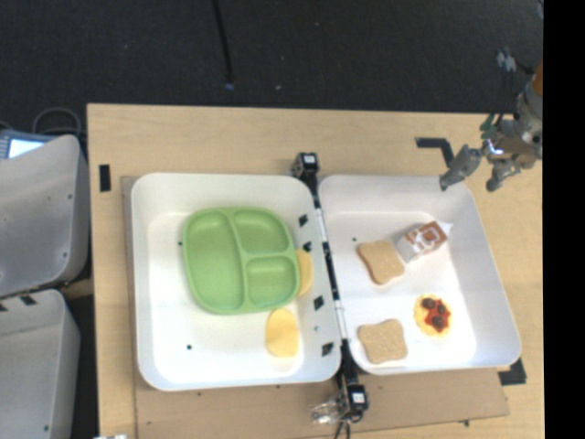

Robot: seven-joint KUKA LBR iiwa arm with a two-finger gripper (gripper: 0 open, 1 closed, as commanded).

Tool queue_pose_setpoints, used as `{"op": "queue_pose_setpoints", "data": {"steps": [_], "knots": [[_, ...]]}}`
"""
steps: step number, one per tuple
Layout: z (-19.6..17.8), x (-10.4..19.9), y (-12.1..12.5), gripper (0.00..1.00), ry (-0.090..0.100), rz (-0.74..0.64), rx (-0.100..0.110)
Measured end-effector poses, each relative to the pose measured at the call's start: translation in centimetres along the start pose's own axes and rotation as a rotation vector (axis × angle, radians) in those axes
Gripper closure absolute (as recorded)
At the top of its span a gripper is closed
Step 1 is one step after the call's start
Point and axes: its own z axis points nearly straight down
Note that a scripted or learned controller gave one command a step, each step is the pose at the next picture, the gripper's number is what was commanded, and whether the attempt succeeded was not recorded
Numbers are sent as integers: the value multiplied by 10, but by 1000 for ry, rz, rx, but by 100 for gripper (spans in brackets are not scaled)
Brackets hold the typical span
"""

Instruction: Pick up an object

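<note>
1. Two shallow white plastic bins side by side on a pale wooden table (219, 140): left bin (151, 282), right bin (484, 273).
2. In the right bin: a tan bread slice (380, 262), spongy-looking; just beside it a small clear crinkled packet with a brown label (422, 240); a second tan bread slice (382, 341) near the front; a round yellow disc topped with red bits (432, 315), too small to identify.
3. In the left bin: a smooth green three-compartment tray (241, 260); a yellow oval piece (282, 332) in front; another yellow piece (304, 270) half hidden behind the tray's right edge.
4. Grey metal two-finger gripper (471, 177) over the right bin's far right corner, fingers apart, nothing between; arm cut off at the right.
</note>
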Motion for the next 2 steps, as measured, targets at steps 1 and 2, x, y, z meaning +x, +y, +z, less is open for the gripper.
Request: {"op": "queue_pose_setpoints", "data": {"steps": [1, 2], "knots": [[-7, 1, 2, 0, -4, -4, -11], [52, 0, -5, 0, -3, -2, -7]]}}
